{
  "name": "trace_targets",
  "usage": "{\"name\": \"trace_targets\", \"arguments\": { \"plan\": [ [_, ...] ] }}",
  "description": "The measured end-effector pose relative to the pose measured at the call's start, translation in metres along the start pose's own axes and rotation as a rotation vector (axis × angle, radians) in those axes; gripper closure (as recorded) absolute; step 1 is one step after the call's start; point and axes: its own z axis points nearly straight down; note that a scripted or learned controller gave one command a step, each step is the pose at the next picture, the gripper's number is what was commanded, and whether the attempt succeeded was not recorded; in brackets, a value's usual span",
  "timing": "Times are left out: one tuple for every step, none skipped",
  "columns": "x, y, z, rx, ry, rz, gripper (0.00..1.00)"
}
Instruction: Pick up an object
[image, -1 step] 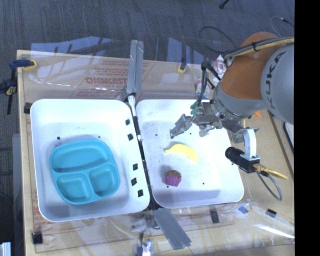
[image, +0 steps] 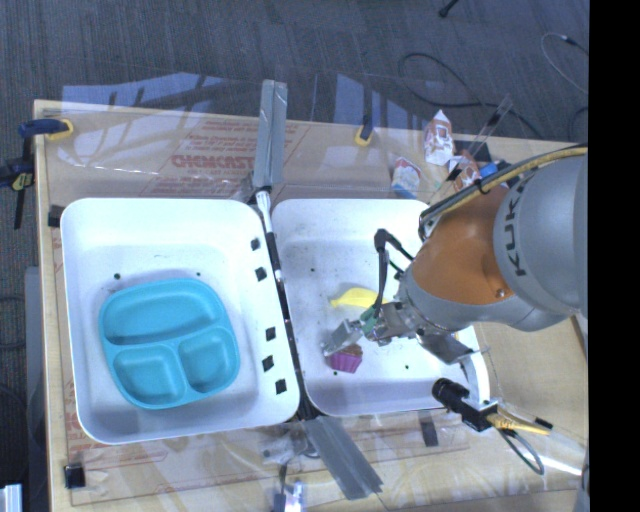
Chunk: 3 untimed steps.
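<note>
In the right bin (image: 300, 230) lie a small purple object (image: 348, 361) and a yellow banana-shaped piece (image: 352, 297). My gripper (image: 342, 338) reaches in from the right and hangs low, right over the purple object's upper edge, just below the yellow piece. The purple object rests on the bin floor, partly covered by the gripper's tip. The grey arm with its orange band (image: 455, 265) covers the right side of this bin.
A blue three-compartment tray (image: 170, 340) lies in the left bin (image: 80, 230). A black divider (image: 272, 300) runs between the bins. Small packets (image: 437, 138) and cables lie on the bench behind the right bin.
</note>
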Motion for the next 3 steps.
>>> {"name": "trace_targets", "arguments": {
  "plan": [
    [-0.013,-0.001,0.064,-0.003,-0.001,-0.010,0.00],
    [-0.014,0.000,0.055,-0.001,-0.001,-0.015,1.00],
    [0.071,0.046,-0.120,-0.004,-0.002,0.057,1.00]
  ]
}}
